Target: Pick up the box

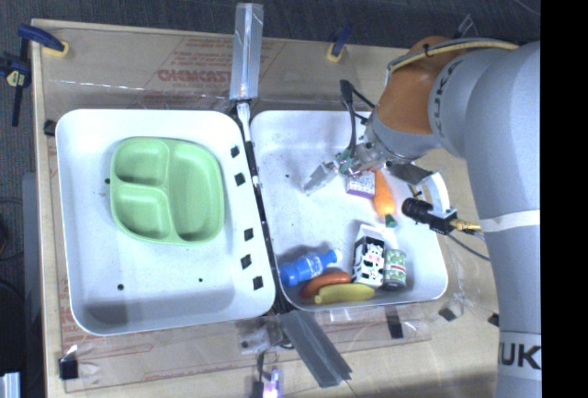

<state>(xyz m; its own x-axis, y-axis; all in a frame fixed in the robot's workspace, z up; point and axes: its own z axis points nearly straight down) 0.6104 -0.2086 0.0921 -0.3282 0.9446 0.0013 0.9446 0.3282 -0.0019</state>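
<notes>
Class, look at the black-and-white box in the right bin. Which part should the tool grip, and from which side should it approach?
Probably the box's upper end, coming from above on the open side of the right bin. The can stands close on one side, and the banana and red item crowd its lower end.

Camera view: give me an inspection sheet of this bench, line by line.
Surface: wooden bench bearing two white bins, left bin and right bin.
Job's things: small box in the right bin, just under the gripper; a cow-print carton stands nearer the front.
Clutter: green divided plate in the left bin; blue bottle, banana, red piece, carrot, small can in the right bin.
Grippers: gripper low over the right bin's middle; grip on the box cannot be judged.
Cables: black cable by the wrist.
Surroundings: dark floor; blue clamps on the bench edge.
</notes>
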